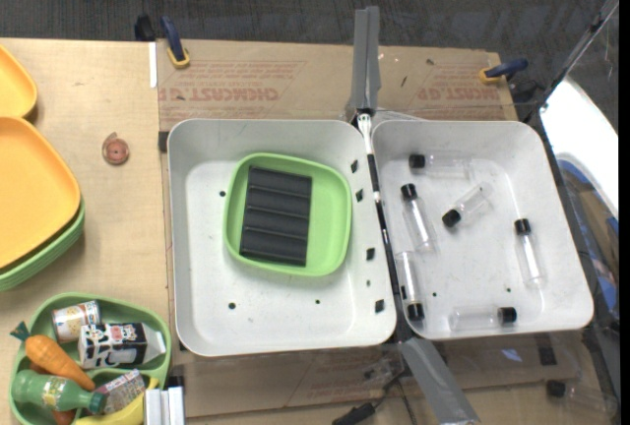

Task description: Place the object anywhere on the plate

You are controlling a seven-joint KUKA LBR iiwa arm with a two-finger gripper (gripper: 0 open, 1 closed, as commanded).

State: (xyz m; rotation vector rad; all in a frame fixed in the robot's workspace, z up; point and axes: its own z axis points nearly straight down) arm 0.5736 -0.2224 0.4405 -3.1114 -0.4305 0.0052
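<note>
**Black block on green plate**

The block (277,215) lies flat in the middle of the plate (334,216), in the left bin (197,315). Clear tubes (465,206) are scattered across the right bin (561,295). The pincer's state cannot be told.

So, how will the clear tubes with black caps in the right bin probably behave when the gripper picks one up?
The clear tubes look round and smooth, so one may roll away or slip between fingers. They seem thin and light, probably easy to lift. If they are glass, which I cannot tell, hard squeezing could crack them.
</note>
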